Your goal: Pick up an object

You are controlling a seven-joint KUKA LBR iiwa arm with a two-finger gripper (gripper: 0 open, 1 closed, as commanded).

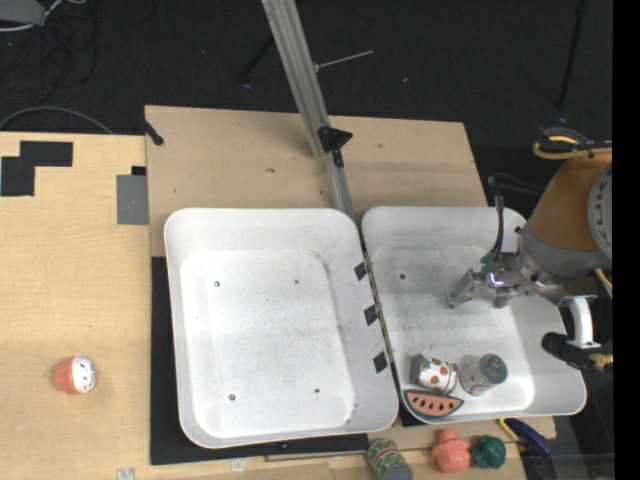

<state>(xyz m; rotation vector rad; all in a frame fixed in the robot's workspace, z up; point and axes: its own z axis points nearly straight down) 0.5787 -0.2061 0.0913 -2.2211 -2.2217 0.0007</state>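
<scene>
While the jaws point(468, 290) hang over bare floor in the middle of the right bin point(440, 233), apparently parted and holding nothing, the task sits at the approach step; the nearest objects, a mug point(436, 374), a grey cup point(487, 371) and a melon slice point(434, 404), huddle at that bin's front edge; next the arm must shift toward them, descend and close on one.

Dark floor point(200, 38) across upper frame, cables point(40, 13) trailing at upper left. Tan counter point(240, 158) at centre, pale wood panel point(60, 268) at left edge with black and grey patches near its top. Slanted aluminium rail point(300, 68) runs from upper centre down toward counter middle. Black mat point(162, 368) under counter's lower left. Light even, dim beyond counter.
</scene>
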